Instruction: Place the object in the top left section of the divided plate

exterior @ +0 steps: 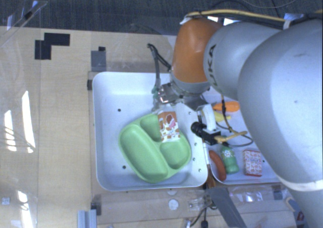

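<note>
At frame centre, the green three-section plastic plate (151, 152) lies in the left white bin (108, 121). Over its upper rim hangs a small printed carton (169, 126), seemingly clamped beneath the gripper (166, 102). Placing step, I judge; next: lower and release accurately.

Bright, even overhead lighting, white glare streaks on the clear panel (20, 121) at left, soft sheen on the grey arm (272, 96), faint shadow beneath the green divided plate (146, 151), overall mild softness, small items in the right bin (242, 179) blurred.
</note>
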Tool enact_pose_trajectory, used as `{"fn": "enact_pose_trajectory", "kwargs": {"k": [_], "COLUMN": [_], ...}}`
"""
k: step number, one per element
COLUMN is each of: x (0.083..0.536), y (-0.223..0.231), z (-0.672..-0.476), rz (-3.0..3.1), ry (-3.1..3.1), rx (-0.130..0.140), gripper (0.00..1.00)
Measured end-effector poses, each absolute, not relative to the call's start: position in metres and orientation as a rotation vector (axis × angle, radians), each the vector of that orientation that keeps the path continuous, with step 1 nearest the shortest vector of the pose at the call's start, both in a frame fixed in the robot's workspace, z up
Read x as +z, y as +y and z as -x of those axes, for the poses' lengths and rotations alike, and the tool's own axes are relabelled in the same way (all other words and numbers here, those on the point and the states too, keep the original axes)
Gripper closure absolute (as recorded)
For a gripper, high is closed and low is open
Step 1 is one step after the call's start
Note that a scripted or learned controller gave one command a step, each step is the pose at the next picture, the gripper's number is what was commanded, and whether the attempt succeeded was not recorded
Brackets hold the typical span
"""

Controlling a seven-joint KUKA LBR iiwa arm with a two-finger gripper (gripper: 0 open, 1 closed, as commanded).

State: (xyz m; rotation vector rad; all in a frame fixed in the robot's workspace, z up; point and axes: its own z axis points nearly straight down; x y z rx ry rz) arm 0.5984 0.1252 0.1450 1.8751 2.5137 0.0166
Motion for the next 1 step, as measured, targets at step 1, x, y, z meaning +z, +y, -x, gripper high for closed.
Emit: {"fn": "enact_pose_trajectory", "kwargs": {"k": [1], "x": [0.1451], "y": [0.1252], "z": [-0.5985], "rz": [-1.875], "ry": [2.514], "rx": [0.017], "gripper": [0.00]}}
